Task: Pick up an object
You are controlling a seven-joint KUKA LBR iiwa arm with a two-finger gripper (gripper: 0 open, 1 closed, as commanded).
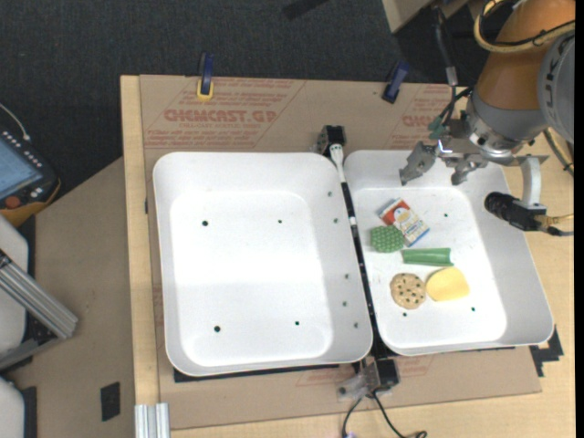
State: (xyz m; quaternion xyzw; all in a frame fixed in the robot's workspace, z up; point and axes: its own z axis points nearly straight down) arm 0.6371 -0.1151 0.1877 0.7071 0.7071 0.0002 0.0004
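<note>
One cookie (407,291), one yellow piece (448,286), one carton (403,221)

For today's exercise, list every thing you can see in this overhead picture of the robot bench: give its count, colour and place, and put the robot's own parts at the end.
Shallow white plastic bins: 2, white, side by side on the board; left bin, right bin.
Small red, white and blue carton: 1, right bin, upper middle.
Green textured round piece: 1, green, just left of the carton.
Green flat strip: 1, green, below the carton.
Round tan cookie with dark chips: 1, right bin, lower middle.
Yellow rounded chunk: 1, yellow, right of the cookie.
Brown cardboard board: 1, under both bins.
Blue clamps: 2, board's far edge.
Two-finger gripper: 1, grey, above the right bin's far edge, open, holding nothing.
Arm: 1, grey and orange, upper right.
</note>
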